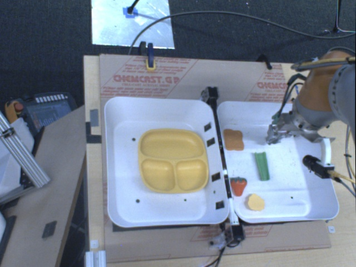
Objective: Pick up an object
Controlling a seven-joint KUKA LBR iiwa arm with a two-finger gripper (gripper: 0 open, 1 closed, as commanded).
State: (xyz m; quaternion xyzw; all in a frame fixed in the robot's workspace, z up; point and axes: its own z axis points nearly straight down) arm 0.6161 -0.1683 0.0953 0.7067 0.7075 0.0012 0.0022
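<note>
Bench under two white bins — dark carpet around.

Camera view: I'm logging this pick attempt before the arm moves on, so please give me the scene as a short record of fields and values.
left bin: holds a yellow divided tray
right bin: holds four small items
toast-coloured piece: upper left of right bin
green stick: middle of right bin, lying lengthwise
red strawberry-like piece: by the bin's left wall
yellow round piece: near the front
gripper: above the right bin's upper part, apart from all four items
held object: none visible
fingers open or shut: cannot tell
</note>
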